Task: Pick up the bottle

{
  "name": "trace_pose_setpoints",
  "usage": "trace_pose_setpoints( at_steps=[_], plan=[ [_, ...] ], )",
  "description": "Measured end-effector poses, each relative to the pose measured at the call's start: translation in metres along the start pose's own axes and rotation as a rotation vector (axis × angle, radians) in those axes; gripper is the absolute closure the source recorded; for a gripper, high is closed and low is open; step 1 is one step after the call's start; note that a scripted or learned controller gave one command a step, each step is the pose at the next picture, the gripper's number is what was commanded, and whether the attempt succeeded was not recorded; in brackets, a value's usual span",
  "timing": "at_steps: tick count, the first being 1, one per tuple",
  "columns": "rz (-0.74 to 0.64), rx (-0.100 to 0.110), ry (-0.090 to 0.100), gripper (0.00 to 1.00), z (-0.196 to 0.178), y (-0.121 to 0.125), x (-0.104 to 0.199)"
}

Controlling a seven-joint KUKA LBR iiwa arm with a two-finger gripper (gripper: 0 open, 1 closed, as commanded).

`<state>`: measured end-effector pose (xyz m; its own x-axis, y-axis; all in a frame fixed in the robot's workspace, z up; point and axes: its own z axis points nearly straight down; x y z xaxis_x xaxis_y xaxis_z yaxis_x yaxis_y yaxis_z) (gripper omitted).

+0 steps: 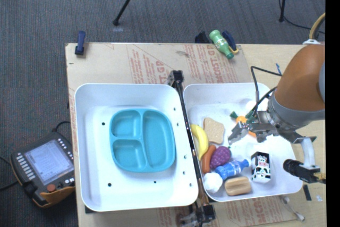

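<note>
The bench carries two shallow white bins side by side. The left bin [87,114], in the centre-left of the frame, holds a turquoise divided plate [142,140] with three compartments, lying flat near its middle. The right bin [212,94], in the lower right of the frame, holds a cluster of toy foods along its lower-left part: a banana [200,137] lies against the bin's left wall, a slice of bread [214,130] sits just right of it, and a bunch of purple grapes [221,156] lies below the bread, with an orange-red piece [207,159] at its left side. The blue bottle [232,168] lies on its side just below and right of the grapes, its white cap [213,182] pointing to the lower left. A tan bread roll [237,186] lies just below the bottle, and a small black-and-white carton [260,166] stands to the bottle's right.

The arm enters from the right edge, its orange band large in the upper right. The gripper [238,134] hangs over the right bin, above and to the right of the bottle and apart from it. Its fingers are spread open and point toward the left, with nothing between them. A small orange and green piece [239,117] lies just above the fingers.

A green bottle [220,43] lies on the bench top beyond the bins, near the upper edge
</note>
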<state>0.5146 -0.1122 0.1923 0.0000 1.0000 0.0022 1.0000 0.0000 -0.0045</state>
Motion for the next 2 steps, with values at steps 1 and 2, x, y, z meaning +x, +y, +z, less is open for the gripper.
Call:
trace_pose_setpoints(
  at_steps=[1,2],
  plan=[
    [0.001,0.002,0.002,1.00,-0.010,0.000,0.000],
    [0.142,-0.003,-0.001,1.00,-0.105,-0.031,0.060]
  ],
)
